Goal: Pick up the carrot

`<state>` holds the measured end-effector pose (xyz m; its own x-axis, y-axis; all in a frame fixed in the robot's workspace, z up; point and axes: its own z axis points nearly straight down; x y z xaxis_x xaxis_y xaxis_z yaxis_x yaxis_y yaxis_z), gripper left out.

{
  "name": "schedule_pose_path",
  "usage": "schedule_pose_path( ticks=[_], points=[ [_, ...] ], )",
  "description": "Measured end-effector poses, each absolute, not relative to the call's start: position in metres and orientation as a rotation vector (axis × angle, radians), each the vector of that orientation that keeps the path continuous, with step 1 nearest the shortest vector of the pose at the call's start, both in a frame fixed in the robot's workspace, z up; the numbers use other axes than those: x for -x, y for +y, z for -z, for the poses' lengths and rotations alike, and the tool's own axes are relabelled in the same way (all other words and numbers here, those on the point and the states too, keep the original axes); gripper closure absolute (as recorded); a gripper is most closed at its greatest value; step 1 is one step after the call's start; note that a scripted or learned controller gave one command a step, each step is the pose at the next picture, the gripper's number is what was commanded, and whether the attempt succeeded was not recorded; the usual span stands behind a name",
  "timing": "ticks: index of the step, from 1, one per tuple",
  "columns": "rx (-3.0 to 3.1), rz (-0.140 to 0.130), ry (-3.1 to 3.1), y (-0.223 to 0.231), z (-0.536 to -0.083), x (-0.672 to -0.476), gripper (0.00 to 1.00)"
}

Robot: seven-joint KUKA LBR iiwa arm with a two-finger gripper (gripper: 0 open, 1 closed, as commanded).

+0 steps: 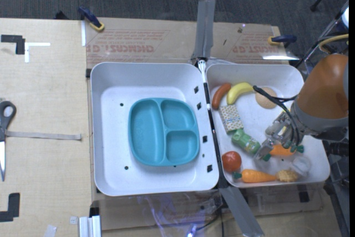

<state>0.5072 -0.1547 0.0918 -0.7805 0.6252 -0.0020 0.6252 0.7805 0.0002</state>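
Note:
The carrot [258,176] is orange and tapered. It lies along the front wall of the right bin [252,70], between a red tomato [232,160] and a small tan bread piece [287,175]. My gripper [270,148] hangs low in the same bin, a little above and to the right of the carrot. Its tip sits against a second small orange item [282,150]. The view does not show whether that item is gripped. The carrot lies apart from the gripper.
The right bin also holds a red sausage [220,95], a banana [239,91], a tan bun [266,97], a speckled cracker [230,117] and a green item [246,141]. A teal divided plate [164,131] lies in the left bin [105,136].

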Motion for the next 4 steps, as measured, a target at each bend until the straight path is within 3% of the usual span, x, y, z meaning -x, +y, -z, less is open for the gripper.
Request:
schedule_pose_path(
  ticks=[1, 2, 3, 4],
  points=[
    [-1.035, 0.001, 2.961, -0.154, -0.101, -0.509, 1.0],
    [-1.624, 0.001, 2.687, -0.132, -0.159, -0.479, 1.0],
    [-1.624, 0.001, 2.687, -0.132, -0.159, -0.479, 0.0],
    [-1.491, 0.0, 2.764, -0.147, -0.091, -0.478, 0.0]
  ],
)
